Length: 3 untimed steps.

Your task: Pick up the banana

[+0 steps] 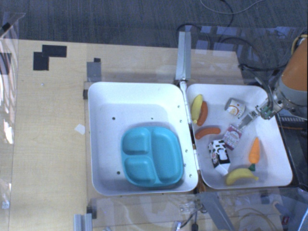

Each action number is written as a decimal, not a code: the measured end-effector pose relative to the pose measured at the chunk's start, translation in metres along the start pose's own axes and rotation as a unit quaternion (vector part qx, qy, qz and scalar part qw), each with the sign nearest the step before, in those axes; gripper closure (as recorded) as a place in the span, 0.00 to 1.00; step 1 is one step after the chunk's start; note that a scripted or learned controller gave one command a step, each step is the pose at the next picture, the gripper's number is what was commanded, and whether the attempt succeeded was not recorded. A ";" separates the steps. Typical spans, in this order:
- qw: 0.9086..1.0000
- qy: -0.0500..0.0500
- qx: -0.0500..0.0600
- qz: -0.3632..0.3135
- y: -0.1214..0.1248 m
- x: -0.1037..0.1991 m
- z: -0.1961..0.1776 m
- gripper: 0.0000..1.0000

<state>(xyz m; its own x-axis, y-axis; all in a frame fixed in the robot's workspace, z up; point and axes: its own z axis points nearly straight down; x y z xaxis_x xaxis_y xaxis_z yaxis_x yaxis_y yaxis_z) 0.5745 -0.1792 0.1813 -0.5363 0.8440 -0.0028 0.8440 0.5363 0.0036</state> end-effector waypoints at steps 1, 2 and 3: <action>1.000 -0.001 -0.001 -0.022 0.056 -0.065 0.004 0.00; 0.997 -0.002 -0.001 -0.075 0.061 -0.063 -0.194 0.00; 0.951 -0.002 -0.002 -0.310 0.084 -0.038 -0.256 0.00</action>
<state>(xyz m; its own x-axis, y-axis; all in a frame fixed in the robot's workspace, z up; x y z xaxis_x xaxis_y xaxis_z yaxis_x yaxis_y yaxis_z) 0.6645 -0.1659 0.4376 -0.9307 0.3657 -0.0099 0.3657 0.9307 0.0027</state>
